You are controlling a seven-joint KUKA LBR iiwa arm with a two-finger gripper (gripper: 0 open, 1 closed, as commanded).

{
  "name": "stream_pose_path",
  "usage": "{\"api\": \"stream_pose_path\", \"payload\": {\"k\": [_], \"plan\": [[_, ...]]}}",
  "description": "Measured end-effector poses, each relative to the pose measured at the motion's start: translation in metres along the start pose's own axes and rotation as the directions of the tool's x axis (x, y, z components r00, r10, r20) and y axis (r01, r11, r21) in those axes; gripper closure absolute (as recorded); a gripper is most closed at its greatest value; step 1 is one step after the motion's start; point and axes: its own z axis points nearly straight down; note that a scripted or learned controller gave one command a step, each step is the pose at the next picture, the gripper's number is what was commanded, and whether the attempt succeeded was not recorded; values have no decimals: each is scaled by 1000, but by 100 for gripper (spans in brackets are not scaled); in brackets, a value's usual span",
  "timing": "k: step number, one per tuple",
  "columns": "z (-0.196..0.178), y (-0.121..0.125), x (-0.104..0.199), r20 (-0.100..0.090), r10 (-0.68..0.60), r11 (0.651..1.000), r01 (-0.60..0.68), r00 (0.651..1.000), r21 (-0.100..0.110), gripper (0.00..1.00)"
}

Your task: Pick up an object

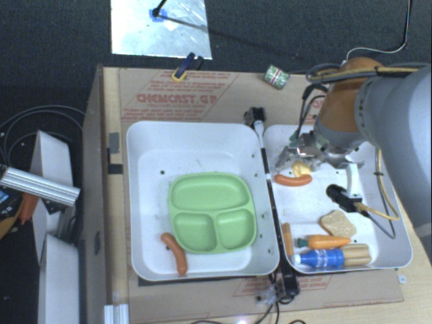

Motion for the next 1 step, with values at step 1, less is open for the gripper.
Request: {"api": "stream_pose_path", "payload": {"k": [1], "plan": [[-12, 2, 0, 0, -2, 1000, 2, 1000, -5, 100]]}}
